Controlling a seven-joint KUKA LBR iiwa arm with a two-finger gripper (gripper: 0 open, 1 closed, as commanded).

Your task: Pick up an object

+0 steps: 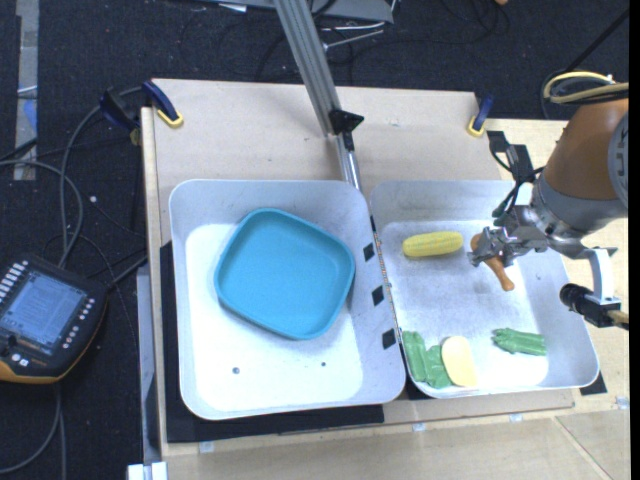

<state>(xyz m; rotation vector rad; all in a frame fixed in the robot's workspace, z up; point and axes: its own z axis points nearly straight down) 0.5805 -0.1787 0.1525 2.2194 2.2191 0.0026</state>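
1. Since the right bin (455, 303) has several small pieces to choose from, begin at its near edge. A green pod (424, 358) lies at the bin's 7 o'clock, with a pale yellow slice (460, 361) touching its right side. A second green piece (518, 342) lies apart at about 5 o'clock.
2. Farther in, a small orange stick (506, 279) lies at the bin's 2 o'clock. It pokes out just below the hand (492, 250), so I judge it to be the thing being picked. Whether the hand is clenched on it or released, I cannot tell.
3. To do this step well, the hand should be centred over the stick's width and closed across its short side. It should then rise straight up, slowly, because a thin, smooth piece held near one end may swing or slip. If the stick stays on the bin floor, the better course is to come down again, not drag it.
4. A yellow corn cob (432, 244) lies at the hand's 9 o'clock, near but not touching. A straight lift should keep clear of it.
5. The left bin (270, 373) holds a blue plate (285, 273), well apart from the work.
6. Count, near to far:
   - two green pieces
   - one pale yellow slice
   - one orange stick
   - one corn cob
   - one blue plate
   - two white bins on one surface (250, 128)
   - two clamps, at the surface's far corners (162, 106) and (481, 116)
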